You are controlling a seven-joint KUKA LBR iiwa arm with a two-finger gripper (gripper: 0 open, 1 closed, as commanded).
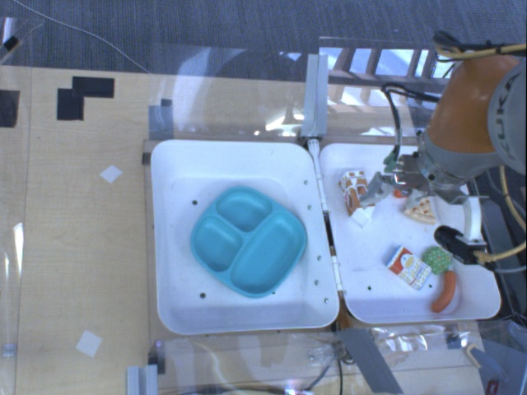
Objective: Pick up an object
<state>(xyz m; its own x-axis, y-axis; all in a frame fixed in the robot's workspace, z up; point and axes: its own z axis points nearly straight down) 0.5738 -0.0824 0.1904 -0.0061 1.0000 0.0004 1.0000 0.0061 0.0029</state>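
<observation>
Bench (74, 286) front edge is sitting nearest the camera, light wood with small white tags and black marks at upper left. 2 white bins are lying side by side on it. Left bin (177, 303) is carrying a teal divided plate (249, 241) with 3 compartments, roughly centred. Right bin (362, 303) is carrying the loose objects: a sausage (445, 291) near the front right corner, a green knobbly piece (438, 259) just behind it, a small red and white carton (409, 267) just left of that, a pizza slice (422, 210) farther back, and a brown and white striped packet (355, 189) near the bin's left wall with a small white block (361, 216) touching its front end. Arm (478, 113) is reaching in from the right, orange band above the wrist. End effector (387, 183) is hanging over the back half of the right bin, between the striped packet and the pizza slice, close to both. Fingers: cannot tell how far apart, they are blurring into the wrist hardware. Nothing is showing between them.
</observation>
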